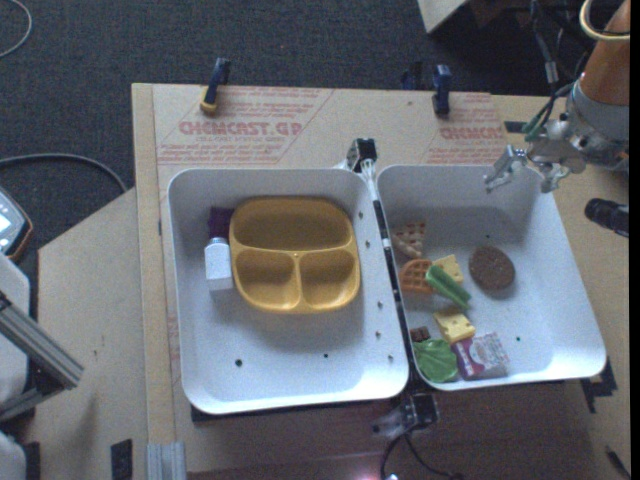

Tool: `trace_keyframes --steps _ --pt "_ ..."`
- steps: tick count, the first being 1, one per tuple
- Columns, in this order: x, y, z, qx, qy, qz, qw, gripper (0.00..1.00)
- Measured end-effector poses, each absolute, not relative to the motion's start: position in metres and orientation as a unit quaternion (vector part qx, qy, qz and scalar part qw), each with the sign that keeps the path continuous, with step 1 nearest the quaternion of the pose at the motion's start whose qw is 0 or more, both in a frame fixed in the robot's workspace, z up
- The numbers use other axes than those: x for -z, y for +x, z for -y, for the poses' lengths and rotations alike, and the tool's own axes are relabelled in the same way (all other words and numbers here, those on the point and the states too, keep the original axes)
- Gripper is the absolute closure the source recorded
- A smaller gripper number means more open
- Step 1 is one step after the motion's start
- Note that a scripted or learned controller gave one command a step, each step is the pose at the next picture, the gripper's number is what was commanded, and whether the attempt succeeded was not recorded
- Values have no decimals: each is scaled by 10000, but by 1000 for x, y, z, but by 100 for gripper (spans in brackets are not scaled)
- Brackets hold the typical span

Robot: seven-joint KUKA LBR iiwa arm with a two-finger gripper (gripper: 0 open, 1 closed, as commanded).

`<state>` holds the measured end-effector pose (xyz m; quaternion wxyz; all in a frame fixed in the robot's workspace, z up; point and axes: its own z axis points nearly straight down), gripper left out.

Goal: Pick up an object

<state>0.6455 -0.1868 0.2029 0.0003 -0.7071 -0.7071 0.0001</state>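
- Camera view: my fingers (pixel 524 169) hang spread apart, holding nothing, over the right bin's (pixel 560 298) far rim.
- Brown disc (pixel 491 268), waffle (pixel 415 274) and cheese (pixel 455 325) lie inside.
- Left bin (pixel 190 268) holds a yellow tray (pixel 295 254).

1. Two shallow white plastic bins: the left bin (pixel 190 368) and the right bin (pixel 560 318).
2. One yellow three-compartment plastic tray (pixel 294 253) in the left bin.
3. One small white bottle (pixel 218 264) beside the tray.
4. One dark purple object (pixel 220 217), partly hidden behind the tray.
5. One round brown cookie-like disc (pixel 491 268).
6. Two yellow cheese-like wedges: one (pixel 447 267), another (pixel 456 325).
7. Two waffle-like pieces: tan (pixel 408 238) and orange (pixel 415 275).
8. Two clamps on the surface edge: (pixel 213 85) and (pixel 441 89).
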Motion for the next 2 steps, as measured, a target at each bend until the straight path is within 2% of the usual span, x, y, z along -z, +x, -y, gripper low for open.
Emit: trace_keyframes --steps 1,2 --pt "-148 655 187 -16 -7061 7081 26 0" --pt "-100 648 179 -16 -7064 7078 31 0"
